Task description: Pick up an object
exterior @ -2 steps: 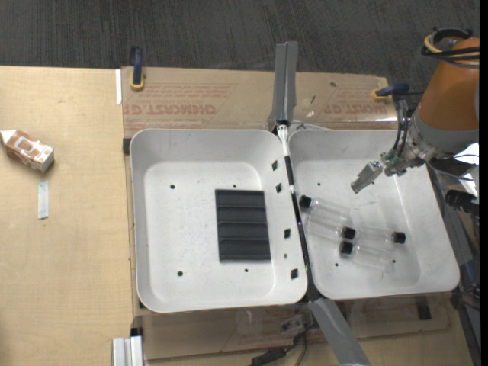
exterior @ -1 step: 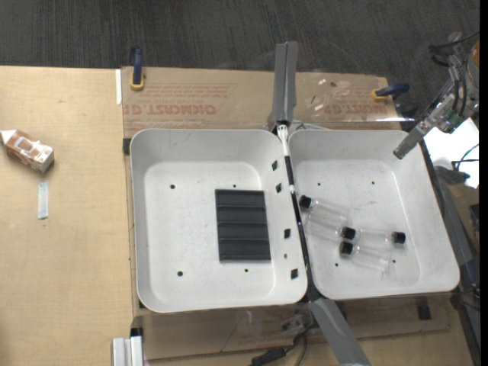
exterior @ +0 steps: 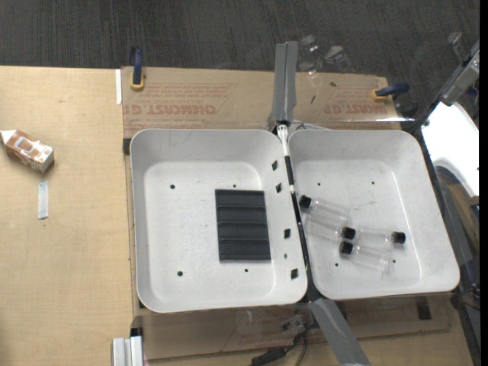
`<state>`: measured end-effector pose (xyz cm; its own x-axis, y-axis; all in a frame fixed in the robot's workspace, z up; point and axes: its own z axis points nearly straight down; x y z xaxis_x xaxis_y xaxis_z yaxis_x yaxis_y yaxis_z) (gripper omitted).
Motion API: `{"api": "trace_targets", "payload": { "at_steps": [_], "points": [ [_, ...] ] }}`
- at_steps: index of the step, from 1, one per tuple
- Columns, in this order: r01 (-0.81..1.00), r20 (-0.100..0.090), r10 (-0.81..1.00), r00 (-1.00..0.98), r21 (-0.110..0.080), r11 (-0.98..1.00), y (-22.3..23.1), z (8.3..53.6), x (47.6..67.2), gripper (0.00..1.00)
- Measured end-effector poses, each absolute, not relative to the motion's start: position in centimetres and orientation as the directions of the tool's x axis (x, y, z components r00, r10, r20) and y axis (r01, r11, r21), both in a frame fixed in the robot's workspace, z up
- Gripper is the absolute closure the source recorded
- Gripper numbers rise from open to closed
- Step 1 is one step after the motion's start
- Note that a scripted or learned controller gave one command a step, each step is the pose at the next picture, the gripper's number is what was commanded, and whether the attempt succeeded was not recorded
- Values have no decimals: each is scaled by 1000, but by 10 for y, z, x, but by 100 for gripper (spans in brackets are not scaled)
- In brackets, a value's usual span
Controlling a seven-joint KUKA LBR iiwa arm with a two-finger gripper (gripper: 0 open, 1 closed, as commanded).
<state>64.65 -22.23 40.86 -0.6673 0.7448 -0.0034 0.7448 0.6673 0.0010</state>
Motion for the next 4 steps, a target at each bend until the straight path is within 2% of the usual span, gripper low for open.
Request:
{"api": "trace_targets", "payload": {
  "at_steps": [1, 2, 4],
  "points": [
    [744, -6, 744, -668, 2, 668, -222, 418, 648, 100],
    [670, -4, 670, -743, 0, 743, -222, 442, 655, 100],
    [593, -1, 593, -805, -1, 805, -221, 441, 644, 100]
  ]
}}
